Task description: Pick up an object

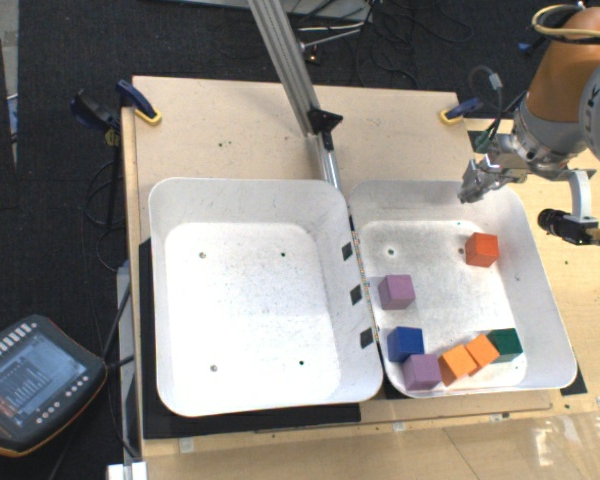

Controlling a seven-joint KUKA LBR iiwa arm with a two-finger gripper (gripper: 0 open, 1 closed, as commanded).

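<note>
The right bin (540, 298) holds several small blocks. An orange cube (481, 249) lies near its far right side. A purple cube (396, 291) sits mid-left, with a blue cube (405, 343) below it. Along the near edge lie a purple block (422, 370), an orange block (465, 357) and a green block (504, 344), close together. My gripper (474, 186) hangs above the bin's far right corner, up and slightly left of the orange cube, apart from every block.
The left bin (180, 268) sits beside the right one, their rims meeting at the middle. A metal pole (285, 58) slants down to the bins' junction. Clamps (138, 101) sit at the bench's far corners. A teach pendant (30, 378) lies off the bench at the lower left.
</note>
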